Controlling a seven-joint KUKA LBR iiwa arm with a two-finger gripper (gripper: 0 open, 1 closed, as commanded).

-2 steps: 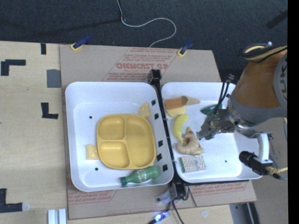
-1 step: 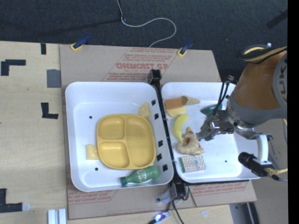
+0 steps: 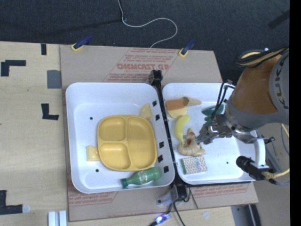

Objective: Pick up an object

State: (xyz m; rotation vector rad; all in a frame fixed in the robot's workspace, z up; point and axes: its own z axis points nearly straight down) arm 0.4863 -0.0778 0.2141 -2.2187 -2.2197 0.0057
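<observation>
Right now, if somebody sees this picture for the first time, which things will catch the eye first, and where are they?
The big yellow divided plate fills the middle of the left bin, with a green bottle lying below it by the near wall. In the right bin, the grey and orange arm brings its gripper down beside a banana and a beige lumpy object.
</observation>
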